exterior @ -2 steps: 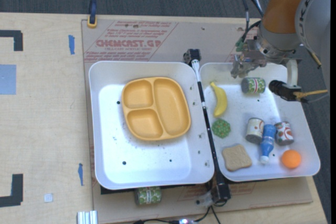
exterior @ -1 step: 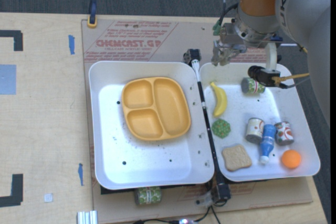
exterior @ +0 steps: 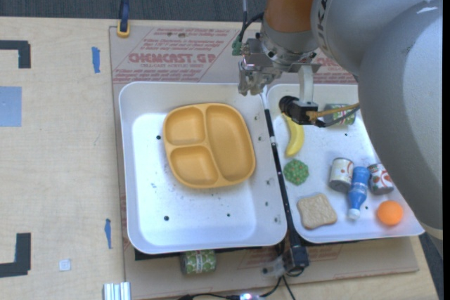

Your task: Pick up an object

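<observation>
Two shallow white bins sit side by side on the counter (exterior: 63,151), and the split looks deliberate: the left bin (exterior: 140,172) carries just a yellow divided plate (exterior: 209,145), while the right bin (exterior: 373,144) has all the small stuff, so that's where any pick is going to come from.

Candidates in the right bin: a banana (exterior: 294,138) near the top left, a green bumpy ball (exterior: 296,171) just below it, a slice of toast (exterior: 316,211) toward the front, then a small can (exterior: 341,173), a blue-and-white bottle (exterior: 357,192) lying on its side, another little can (exterior: 380,179) and an orange ball (exterior: 389,213). They're mostly spaced apart, which should make a clean approach easier.

The pincer (exterior: 253,84) hangs over the far end of the divider between the bins, near the banana's top end. Honestly can't tell how far open it is from this angle, and I don't see anything in it. My guess is it's lining up for a reach into the right bin, nothing picked yet.
</observation>
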Tool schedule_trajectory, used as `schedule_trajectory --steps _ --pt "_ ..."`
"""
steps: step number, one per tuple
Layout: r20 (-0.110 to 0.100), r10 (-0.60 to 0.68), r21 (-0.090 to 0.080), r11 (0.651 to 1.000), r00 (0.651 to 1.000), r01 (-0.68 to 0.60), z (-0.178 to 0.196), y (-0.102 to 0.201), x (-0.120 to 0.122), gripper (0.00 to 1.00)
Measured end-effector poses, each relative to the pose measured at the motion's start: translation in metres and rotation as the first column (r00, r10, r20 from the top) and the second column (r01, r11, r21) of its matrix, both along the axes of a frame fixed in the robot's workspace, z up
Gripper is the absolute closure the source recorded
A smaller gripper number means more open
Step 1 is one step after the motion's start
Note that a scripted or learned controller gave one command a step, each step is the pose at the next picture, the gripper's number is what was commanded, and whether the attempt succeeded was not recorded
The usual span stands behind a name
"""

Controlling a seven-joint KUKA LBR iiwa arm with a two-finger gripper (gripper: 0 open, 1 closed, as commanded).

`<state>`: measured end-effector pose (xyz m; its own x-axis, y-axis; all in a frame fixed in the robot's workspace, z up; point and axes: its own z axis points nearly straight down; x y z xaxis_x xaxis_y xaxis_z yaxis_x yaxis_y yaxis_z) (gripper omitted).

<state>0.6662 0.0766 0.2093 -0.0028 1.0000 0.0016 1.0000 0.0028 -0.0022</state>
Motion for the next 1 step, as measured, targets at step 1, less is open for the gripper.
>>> schedule_trajectory --steps 1 --pt "0.005 0.0 0.0 1.0 1.0 0.0 -0.0037 0.0963 -0.0036 1.0"
